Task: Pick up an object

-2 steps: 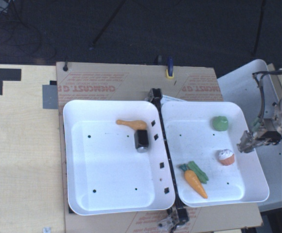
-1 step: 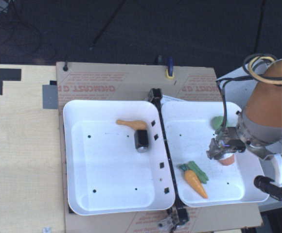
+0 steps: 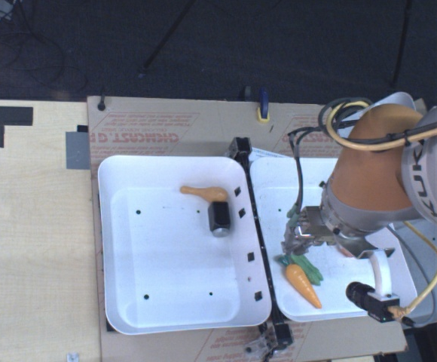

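A toy carrot (image 3: 303,283), orange with green leaves, lies near the front of the right bin (image 3: 275,191). My gripper (image 3: 298,234) hangs low in that bin, just above and behind the carrot's leafy end; I see nothing between its fingers. In the left bin (image 3: 166,292) a tan, curved piece (image 3: 203,193) lies at the back right, and a small dark cylinder (image 3: 219,217) rests just in front of it.
The arm's orange band (image 3: 373,164) and grey wrist cover the right bin's right half. A black divider with clips (image 3: 252,232) runs between the bins. Brown cardboard (image 3: 166,127) lies under both bins.
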`<act>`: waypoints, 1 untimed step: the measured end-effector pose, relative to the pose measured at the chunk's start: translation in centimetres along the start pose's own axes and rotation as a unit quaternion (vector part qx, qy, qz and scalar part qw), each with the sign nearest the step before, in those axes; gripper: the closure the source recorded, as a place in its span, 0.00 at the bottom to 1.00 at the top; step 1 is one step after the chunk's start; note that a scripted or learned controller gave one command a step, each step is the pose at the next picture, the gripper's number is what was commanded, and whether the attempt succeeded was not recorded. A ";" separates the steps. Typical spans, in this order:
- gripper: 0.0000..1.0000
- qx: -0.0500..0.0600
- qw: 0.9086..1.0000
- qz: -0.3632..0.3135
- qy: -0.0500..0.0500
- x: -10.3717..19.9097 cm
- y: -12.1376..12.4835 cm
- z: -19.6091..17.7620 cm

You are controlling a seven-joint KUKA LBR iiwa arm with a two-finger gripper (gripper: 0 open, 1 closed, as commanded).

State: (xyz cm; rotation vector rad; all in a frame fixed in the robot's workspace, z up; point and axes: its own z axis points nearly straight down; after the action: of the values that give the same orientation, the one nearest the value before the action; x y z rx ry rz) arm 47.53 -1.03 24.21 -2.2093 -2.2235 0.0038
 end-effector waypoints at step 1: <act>1.00 0.002 1.000 0.007 -0.002 -6.2 -0.2 5.8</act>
State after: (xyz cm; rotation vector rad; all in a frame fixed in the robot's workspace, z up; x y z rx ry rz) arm 47.34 -7.26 18.37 -2.2243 -2.2096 0.0126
